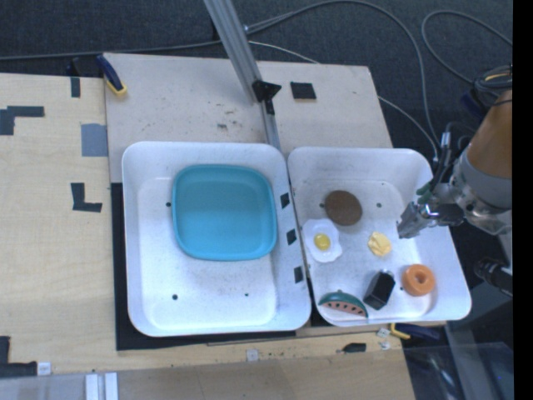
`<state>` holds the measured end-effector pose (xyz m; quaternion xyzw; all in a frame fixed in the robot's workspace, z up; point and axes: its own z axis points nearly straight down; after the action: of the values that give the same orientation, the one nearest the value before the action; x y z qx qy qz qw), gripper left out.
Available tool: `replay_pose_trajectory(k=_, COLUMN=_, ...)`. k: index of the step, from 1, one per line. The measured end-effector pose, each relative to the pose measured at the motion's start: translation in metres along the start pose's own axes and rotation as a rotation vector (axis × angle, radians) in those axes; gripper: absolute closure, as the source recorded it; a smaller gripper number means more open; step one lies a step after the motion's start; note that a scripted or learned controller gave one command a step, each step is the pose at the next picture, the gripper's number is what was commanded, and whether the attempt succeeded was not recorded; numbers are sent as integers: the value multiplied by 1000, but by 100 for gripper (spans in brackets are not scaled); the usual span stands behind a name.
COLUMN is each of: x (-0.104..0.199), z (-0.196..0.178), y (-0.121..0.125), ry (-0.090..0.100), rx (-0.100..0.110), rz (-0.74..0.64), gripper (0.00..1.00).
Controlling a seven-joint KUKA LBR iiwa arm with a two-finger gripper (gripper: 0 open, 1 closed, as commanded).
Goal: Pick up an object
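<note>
No writing or brand can be read on anything here. On my desk (50, 223) the left bin (150, 307) carries one blue plate (223, 212). The right bin (366, 167) carries six things: one fried egg (322, 242), one watermelon slice (343, 305), one brown disc (342, 207), one black block (379, 290), one yellow piece (380, 244) and one orange doughnut (418, 279). My gripper (413, 222) hangs over that bin's right side, above the doughnut; whether my jaws are apart I cannot tell.

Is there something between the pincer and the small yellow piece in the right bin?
Nothing visible. The pincer hangs at the right bin's right side, and bare white floor separates it from the yellow piece.
</note>
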<state>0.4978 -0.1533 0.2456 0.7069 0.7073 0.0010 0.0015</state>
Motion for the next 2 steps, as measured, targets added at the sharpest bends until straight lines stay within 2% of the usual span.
replay_pose_trajectory(k=1, x=0, z=-34, y=1, ry=0, rx=1, rz=0, gripper=100)
replay_pose_trajectory(k=2, x=51, z=-26, y=13, ry=2, rx=4, rz=-4, gripper=100)
